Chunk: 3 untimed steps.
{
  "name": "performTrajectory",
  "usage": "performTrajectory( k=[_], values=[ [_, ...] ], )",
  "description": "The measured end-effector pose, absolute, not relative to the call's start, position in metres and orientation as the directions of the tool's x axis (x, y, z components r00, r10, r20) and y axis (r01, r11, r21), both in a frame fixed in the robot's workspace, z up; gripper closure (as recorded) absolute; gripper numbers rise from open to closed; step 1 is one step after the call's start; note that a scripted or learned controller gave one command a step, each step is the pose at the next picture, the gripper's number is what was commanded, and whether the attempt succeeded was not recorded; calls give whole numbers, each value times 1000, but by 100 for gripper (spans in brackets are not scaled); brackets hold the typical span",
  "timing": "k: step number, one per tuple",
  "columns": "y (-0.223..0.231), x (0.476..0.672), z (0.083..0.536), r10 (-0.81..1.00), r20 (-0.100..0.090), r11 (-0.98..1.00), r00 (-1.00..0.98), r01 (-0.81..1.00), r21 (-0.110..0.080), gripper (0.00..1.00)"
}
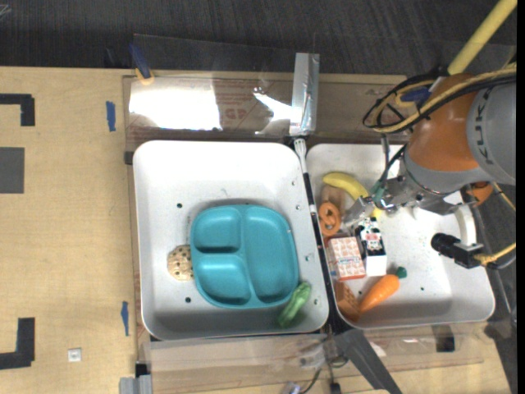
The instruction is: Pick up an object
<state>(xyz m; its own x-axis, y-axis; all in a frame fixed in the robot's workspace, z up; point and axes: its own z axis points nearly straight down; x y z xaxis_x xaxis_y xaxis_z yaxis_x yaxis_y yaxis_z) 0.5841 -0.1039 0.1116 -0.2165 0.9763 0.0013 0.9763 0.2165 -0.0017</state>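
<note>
While nothing is yet lifted off the bench, the scene is reading like an early stage of the pick. Starting at the left, a shallow white left bin is holding a teal divided plate, with a pale round cookie tucked against the plate's left edge and a green vegetable lying at its lower right corner.

Moving right across the divider, the right bin is holding a cluster of small toys along its left side: a yellow banana at the top, an orange pretzel-like piece just below it, a small red-and-white box below that, and a carrot nearest the viewer (green top pointing right).

Further right, the grey and orange arm is reaching in, and its gripper is hanging low over the toys, just beside the banana and the pretzel piece. Whether it is spread or closed cannot be told, and no object is visibly held. By this view, the grasp and the lift are both still ahead.
</note>
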Motion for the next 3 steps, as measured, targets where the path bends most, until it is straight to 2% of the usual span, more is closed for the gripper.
performTrajectory(
  k=[1, 2, 3],
  values=[
    [-110, 608, 87, 999, -3, 47, -47, 999, 5, 0],
    [-110, 609, 99, 999, -4, 46, -46, 999, 10, 100],
    [-26, 639, 186, 1000, -1, 2, -2, 1000, -7, 100]
  ],
)
